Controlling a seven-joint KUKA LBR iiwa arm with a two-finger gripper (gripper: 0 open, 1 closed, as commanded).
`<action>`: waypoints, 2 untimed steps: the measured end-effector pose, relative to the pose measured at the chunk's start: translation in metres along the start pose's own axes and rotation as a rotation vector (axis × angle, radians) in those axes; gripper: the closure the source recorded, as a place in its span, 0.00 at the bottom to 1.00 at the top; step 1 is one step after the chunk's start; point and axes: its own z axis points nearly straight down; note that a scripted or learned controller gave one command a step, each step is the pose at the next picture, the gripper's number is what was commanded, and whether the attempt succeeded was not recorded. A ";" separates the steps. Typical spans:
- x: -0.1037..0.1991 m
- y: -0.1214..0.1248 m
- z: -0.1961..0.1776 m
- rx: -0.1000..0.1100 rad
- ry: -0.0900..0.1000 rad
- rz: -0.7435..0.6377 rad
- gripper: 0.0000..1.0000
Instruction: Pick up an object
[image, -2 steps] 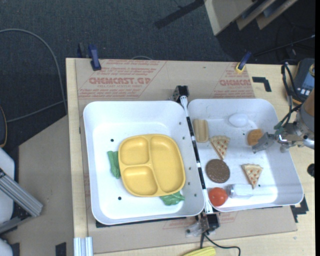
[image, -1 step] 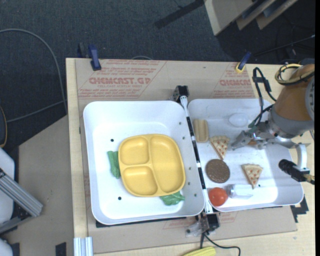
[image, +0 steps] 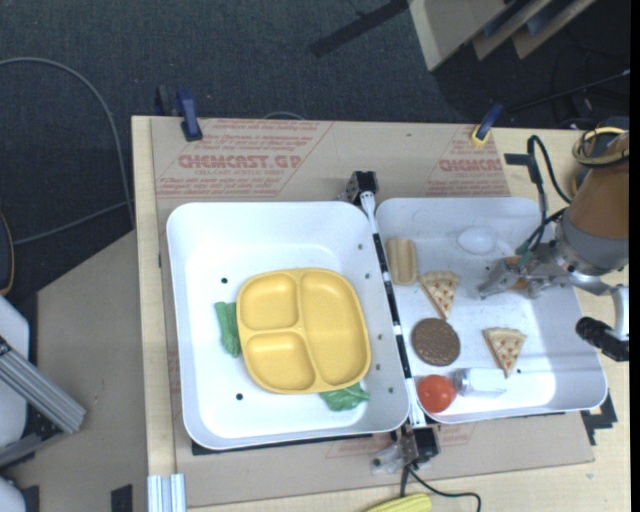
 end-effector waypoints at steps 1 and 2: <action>0.001 0.034 0.001 0.001 0.002 0.001 0.00; 0.001 0.041 0.001 0.003 0.002 0.001 0.00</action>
